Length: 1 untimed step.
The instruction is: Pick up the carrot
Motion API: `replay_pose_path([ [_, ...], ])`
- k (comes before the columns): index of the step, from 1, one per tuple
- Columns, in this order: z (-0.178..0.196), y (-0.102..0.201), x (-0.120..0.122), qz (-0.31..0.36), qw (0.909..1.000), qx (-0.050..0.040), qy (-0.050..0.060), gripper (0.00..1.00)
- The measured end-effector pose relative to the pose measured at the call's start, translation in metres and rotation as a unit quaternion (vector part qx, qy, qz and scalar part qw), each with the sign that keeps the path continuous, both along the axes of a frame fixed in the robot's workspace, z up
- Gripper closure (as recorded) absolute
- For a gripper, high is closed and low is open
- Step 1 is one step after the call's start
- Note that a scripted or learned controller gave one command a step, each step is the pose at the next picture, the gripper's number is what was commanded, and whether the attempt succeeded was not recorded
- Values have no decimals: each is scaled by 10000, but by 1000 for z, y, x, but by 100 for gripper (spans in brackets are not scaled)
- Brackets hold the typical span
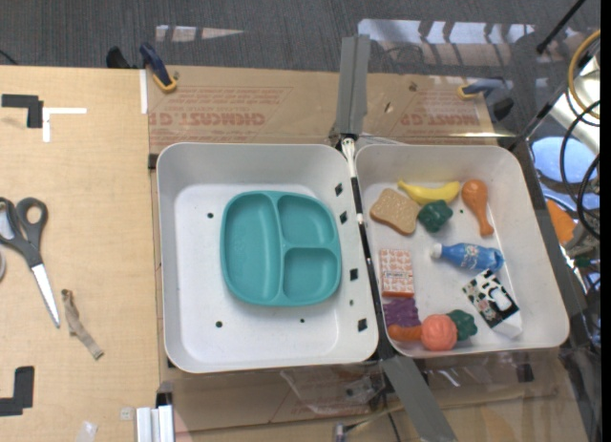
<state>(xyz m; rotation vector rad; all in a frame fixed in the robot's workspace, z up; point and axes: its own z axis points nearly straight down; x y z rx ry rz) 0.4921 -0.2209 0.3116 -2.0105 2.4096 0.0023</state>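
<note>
Nearest to us, along the lower wall of the right bin [535,240], lies the carrot [403,333]. It is a short orange piece low in that bin's left corner. It touches a round salmon-pink fruit [440,332] on its right, and a dark green piece [465,324] sits just beyond the fruit. We cannot tell whether that green piece belongs to the carrot. A purple bunch of grapes [401,311] lies right above the carrot, touching it.

A little further up, a black-and-white carton [492,301] lies tilted near the bin's right side. Above it is a blue and white bottle [469,257] on its side, and to the left of that a small red-printed box [396,271].

In the left bin [181,268], at mid-frame, a teal divided plate [282,247] sits on the floor. On the bench [76,192] at far left lie grey-handled scissors [33,249].

Toward the top of the right bin we see a slice of bread [393,209], a green vegetable [434,216], a banana [430,189] and an orange drumstick [477,203].

We cannot tell the state of the tool.
</note>
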Motion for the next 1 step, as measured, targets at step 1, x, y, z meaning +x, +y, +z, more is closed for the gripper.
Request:
replay_pose_path([
  [1, 1, 0, -11, 526, 9986, 2, 4, 100],
])
